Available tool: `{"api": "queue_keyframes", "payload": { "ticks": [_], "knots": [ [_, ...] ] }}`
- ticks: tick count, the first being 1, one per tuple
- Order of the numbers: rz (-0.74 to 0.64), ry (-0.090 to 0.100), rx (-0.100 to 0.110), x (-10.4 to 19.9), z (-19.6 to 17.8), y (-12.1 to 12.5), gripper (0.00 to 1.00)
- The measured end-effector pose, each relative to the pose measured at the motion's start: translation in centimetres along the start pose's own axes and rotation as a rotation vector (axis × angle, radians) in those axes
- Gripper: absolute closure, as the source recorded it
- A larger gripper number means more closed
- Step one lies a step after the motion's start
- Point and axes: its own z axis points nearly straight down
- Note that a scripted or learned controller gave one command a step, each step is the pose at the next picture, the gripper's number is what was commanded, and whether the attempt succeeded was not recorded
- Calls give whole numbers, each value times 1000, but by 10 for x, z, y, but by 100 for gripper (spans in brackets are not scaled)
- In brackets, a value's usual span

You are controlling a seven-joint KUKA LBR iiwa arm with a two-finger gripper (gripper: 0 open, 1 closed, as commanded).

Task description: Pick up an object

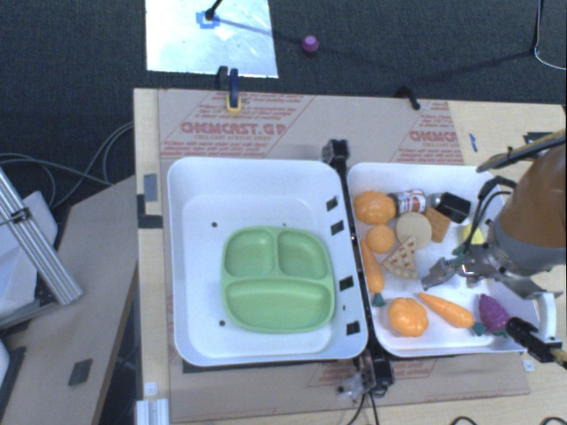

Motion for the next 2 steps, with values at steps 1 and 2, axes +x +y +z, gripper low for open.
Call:
{"api": "queue_keyframes", "payload": {
  "ticks": [1,2],
  "knots": [
    [-1,-1,-4,0,36,1,0],
    [-1,-5,-9,-1,24,2,100]
  ]
}}
